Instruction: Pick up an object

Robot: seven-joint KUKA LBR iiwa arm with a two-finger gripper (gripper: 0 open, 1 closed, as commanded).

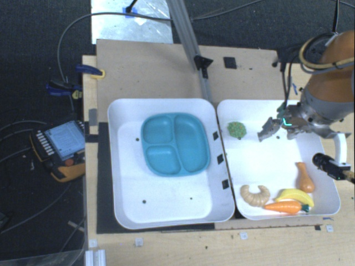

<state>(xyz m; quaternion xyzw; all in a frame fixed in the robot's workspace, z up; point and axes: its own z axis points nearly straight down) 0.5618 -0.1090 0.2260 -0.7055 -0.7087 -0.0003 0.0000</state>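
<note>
In the right bin (333,204), a green broccoli floret (237,129) lies near the top left corner. Along the front edge lie a tan croissant (255,195), an orange carrot (283,206) and a yellow banana (296,196). An orange-brown pear-shaped piece (304,178) sits just above the banana. My gripper (270,131) hangs over the upper middle of this bin, a little right of the broccoli. It is open, with nothing between its fingers.
The left bin (127,204) holds a blue divided plate (175,144). A grey pole (186,26) slants down to the rim between the bins. A black part of the arm (330,167) reaches over the right bin's right side.
</note>
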